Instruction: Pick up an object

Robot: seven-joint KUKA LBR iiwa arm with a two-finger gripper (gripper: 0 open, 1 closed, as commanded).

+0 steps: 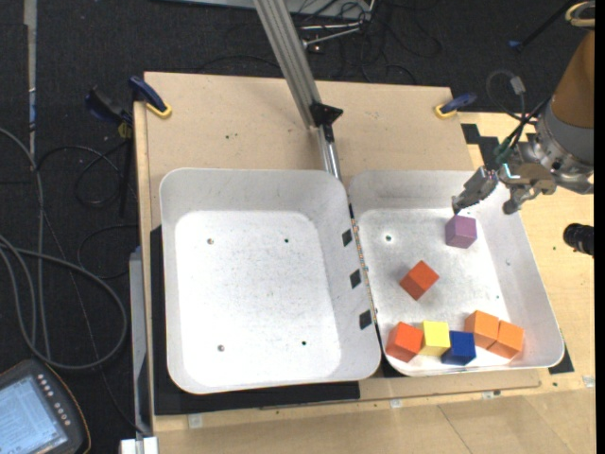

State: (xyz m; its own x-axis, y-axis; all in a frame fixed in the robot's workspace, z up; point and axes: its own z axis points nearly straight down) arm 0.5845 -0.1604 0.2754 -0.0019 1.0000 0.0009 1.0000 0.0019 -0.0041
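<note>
Arm (577,83): reaching in from the right, grey with orange band, above the far right corner of the right bin.
Tool (492,192): two fingers spread apart, nothing between them, poised just above and beside the purple cube.
Purple cube (461,230): in the right bin (378,225), far half, free of the fingers.
Lone orange cube (419,279): mid-bin, tilted on a corner, apart from the rest.
Near-edge cluster: orange cube (406,340), yellow cube (436,335), blue cube (460,347) touching in a row; two more orange cubes (495,333) just right of them.
Left bin (180,253): alongside, on the surface (236,121).
</note>
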